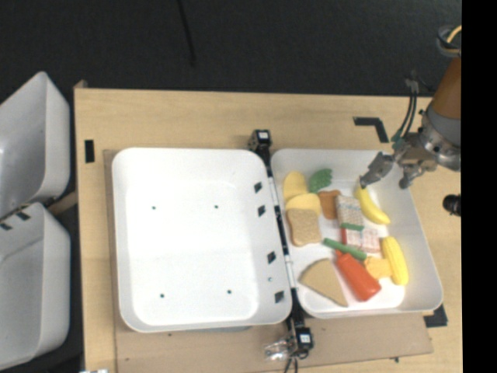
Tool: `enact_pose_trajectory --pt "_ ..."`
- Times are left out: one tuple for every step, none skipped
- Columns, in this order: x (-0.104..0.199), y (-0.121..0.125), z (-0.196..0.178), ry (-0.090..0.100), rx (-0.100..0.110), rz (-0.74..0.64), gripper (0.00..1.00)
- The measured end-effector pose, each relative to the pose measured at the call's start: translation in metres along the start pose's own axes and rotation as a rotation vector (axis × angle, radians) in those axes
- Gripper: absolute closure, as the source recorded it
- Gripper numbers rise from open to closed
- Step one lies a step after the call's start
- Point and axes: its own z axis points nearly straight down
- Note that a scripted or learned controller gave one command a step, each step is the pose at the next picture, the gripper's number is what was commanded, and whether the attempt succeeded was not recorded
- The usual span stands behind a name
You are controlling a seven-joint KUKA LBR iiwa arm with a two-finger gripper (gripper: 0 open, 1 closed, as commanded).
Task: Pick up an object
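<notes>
Banana (372, 206) lies in the right bin (423, 282), just below the gripper (386, 173), whose 2 fingers are spread and empty; judgement: descend straight, straddle its narrow width, then close.

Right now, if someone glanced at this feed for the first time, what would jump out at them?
The heap of bright plastic toy food crowded into the shallow white right bin: a yellow banana, a red pepper, a tan bread slice. Next, the grey arm's end effector hovering over that bin's upper right corner, just above the banana.
</notes>
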Motion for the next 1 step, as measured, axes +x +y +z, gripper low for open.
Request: enact_pose_trajectory --pt "0.0367 0.0029 0.1142 -0.001 -0.013 -0.001 0.0"
